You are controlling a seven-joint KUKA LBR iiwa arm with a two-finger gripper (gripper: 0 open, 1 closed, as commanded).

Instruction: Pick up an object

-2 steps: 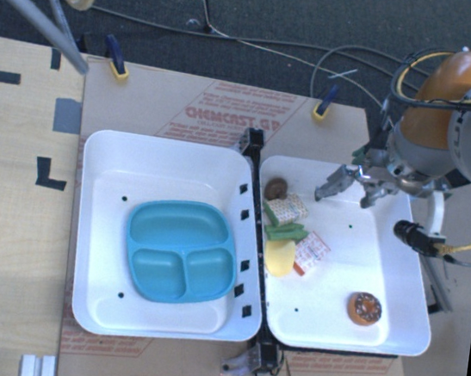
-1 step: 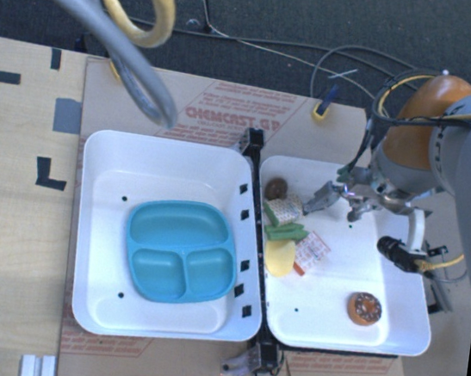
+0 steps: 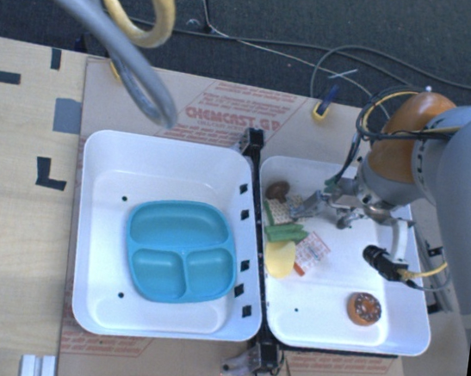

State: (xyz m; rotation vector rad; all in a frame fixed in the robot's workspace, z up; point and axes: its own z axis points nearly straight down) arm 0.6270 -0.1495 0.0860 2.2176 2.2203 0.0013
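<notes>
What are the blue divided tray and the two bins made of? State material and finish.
Blue divided tray: likely moulded plastic, smooth, uniform colour, soft sheen, rounded compartments. Left bin and right bin: probably plastic too, glossy white, rounded rims.

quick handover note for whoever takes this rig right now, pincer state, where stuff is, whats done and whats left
Pincer: low in the right bin, near its left side; open or shut can't be told.
Close by: a brown piece, green item, yellow item, red-and-white packet. Donut sits apart, near the front right.
Left bin holds a blue divided tray.
Done: no pick visible.
Left: grasp and lift one object.
</notes>
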